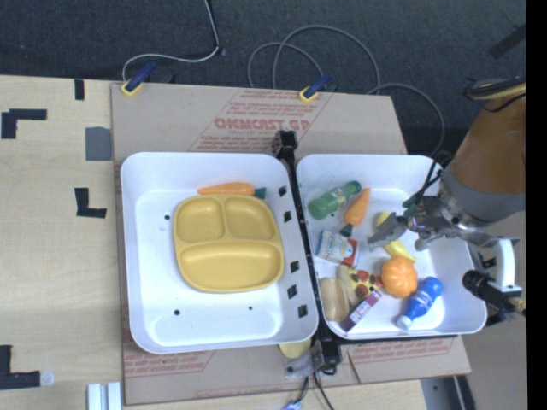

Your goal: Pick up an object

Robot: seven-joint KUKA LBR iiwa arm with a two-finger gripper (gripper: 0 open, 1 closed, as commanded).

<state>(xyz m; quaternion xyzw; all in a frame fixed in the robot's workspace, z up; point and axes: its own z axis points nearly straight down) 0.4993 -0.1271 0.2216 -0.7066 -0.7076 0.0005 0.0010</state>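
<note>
The right bin (444, 165) holds several small toys: a green bottle (332, 200), an orange carrot (357, 206), a small printed carton (335, 248), a yellow banana piece (398, 248), an orange fruit (398, 276), a blue bottle (420, 301), a tan bread roll (332, 296) and a dark red tube (364, 309). My gripper (396, 225) hangs low over the bin's right half. It is just above the banana piece and the orange fruit, and to the right of the carrot. Nothing is visibly lifted by it.
The left bin (137, 229) bears a yellow divided plate (229, 242), with a second carrot (226, 190) and a small green piece (259, 193) behind it. A black divider (295, 229) runs between the bins. Cables lie on the dark floor behind the bench.
</note>
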